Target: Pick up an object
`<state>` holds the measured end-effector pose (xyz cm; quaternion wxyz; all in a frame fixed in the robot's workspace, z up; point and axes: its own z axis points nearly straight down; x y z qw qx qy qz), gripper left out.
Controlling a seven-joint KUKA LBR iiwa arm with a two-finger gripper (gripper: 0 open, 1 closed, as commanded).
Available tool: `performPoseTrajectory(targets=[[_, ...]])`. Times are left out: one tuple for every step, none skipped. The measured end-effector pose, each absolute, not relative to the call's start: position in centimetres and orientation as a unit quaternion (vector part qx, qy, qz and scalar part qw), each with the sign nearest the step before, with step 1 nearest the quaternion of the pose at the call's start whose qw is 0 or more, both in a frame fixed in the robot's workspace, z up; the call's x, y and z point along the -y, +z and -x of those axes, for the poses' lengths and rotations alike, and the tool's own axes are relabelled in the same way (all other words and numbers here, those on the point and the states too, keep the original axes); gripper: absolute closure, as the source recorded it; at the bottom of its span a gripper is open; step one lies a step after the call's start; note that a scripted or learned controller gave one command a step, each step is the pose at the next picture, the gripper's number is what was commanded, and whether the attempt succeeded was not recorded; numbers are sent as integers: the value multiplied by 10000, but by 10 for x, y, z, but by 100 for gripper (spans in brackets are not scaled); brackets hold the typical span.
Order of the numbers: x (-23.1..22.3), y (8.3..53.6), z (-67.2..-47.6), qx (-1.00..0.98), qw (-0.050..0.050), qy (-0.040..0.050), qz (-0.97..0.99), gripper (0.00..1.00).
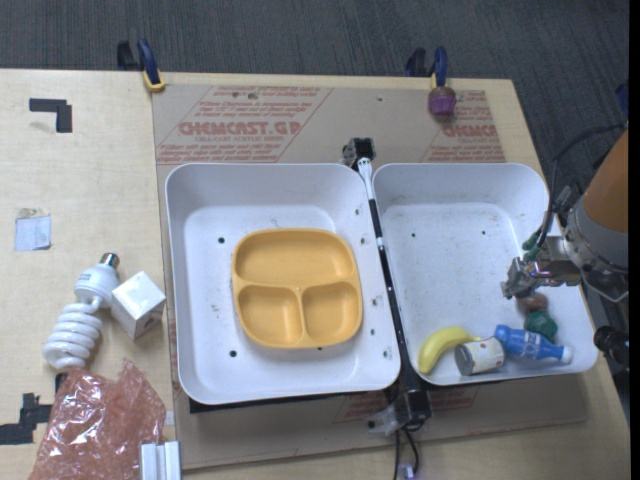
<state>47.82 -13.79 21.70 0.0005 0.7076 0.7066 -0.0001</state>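
Metal two-finger gripper (527,280), jaw state indiscernible, hovers at the right white bin's (440,183) wall above a small green-and-brown object (540,316); wall contact could spoil the grasp.

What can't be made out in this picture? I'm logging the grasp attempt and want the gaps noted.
- Claw, camera view: too small and cluttered to tell open or shut.
- Small brown and green items under the claw: partly covered, identity unclear.
- Arm: cut off by the right edge.
- Can label: too small to read.

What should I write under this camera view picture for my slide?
Robot gripper hovers over toys near a banana in the right bin.
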Motion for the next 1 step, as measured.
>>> performPoseTrajectory(targets=[[120,215,-522,-7079,9,-1,-7063,100]])
